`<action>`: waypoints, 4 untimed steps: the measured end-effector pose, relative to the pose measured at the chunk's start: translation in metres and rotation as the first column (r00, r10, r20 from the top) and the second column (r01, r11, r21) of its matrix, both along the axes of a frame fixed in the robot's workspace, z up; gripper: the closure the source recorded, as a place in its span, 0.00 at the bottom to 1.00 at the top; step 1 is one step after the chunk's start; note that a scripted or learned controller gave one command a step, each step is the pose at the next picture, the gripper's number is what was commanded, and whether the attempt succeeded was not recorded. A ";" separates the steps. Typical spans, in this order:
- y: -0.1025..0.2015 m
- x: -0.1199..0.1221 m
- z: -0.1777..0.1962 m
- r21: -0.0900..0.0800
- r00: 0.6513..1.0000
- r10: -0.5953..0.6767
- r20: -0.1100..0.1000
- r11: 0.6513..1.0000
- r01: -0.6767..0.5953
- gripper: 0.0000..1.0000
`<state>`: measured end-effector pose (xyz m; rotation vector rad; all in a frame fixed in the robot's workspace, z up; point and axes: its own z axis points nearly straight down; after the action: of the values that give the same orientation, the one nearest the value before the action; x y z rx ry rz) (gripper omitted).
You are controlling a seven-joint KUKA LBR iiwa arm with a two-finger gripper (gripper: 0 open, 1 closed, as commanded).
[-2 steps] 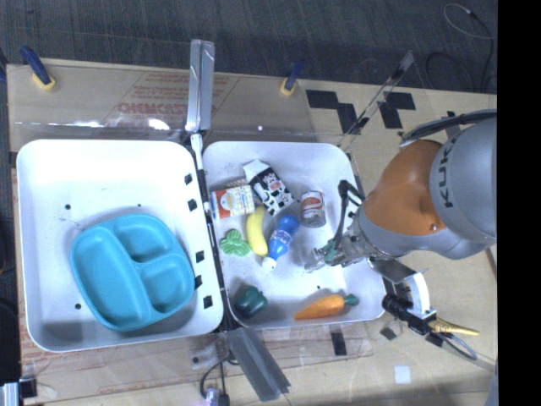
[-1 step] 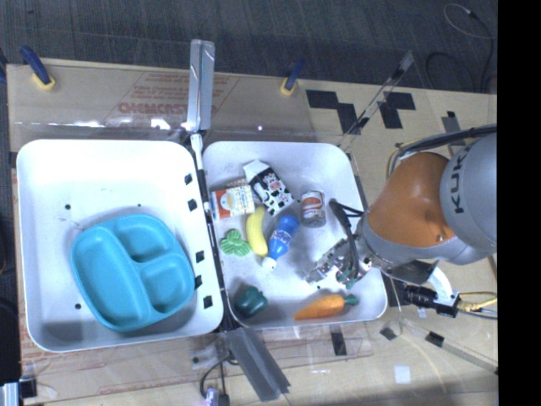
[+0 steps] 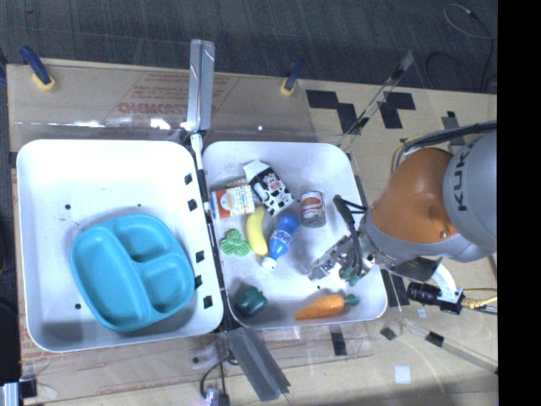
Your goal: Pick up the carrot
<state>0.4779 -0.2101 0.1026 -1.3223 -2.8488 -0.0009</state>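
Note:
The orange carrot (image 3: 321, 307), with a green top at its right end, lies flat near the front right corner of the right bin (image 3: 338, 163). My gripper (image 3: 336, 262) hangs just above and slightly behind it, over the bin's right side, with nothing between its fingers. The arm's orange band and grey wrist reach in from the right over the bin's rim.
The right bin also holds a cow-patterned carton (image 3: 269, 188), an orange box (image 3: 232, 200), a small can (image 3: 313, 208), a banana (image 3: 256, 232), a blue bottle (image 3: 281, 237), a green leafy toy (image 3: 234, 244) and a dark green item (image 3: 250, 300). A blue divided plate (image 3: 131, 271) sits in the left bin.

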 end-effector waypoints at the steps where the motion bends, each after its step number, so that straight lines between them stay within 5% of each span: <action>1: 0.000 0.000 0.000 0.000 1.000 0.000 0.000 1.000 0.000 0.00; 2: 0.000 0.001 0.010 -0.001 1.000 0.006 0.002 1.000 -0.006 1.00; 3: 0.001 0.001 0.010 -0.001 1.000 0.006 0.001 1.000 -0.006 0.00; 4: 0.000 0.000 -0.010 -0.001 0.953 0.303 0.000 0.953 -0.303 0.00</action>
<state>0.4776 -0.2097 0.0929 -0.8703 -3.0178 0.0002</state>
